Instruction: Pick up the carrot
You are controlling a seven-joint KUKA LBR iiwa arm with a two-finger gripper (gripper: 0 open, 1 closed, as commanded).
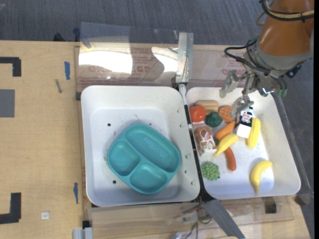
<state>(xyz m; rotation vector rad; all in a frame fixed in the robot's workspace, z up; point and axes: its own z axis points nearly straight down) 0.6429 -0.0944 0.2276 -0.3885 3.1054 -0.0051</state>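
Your robot's hand (pixel 238 94), fingers spread and holding nothing, hung over the right bin (pixel 286 183) above the carrot (pixel 225 130) among toy foods.

Bright, even light is falling on your bench from above, washing out the 2 white bins (pixel 94 103). A strong glare patch is blazing off the clear panel (pixel 107 63) behind the left bin, hiding what lies beneath it. Soft shadows are pooling under the teal tray (pixel 144 156). Your picture is looking slightly soft and grainy, with small toys (pixel 227 133) blurring together.
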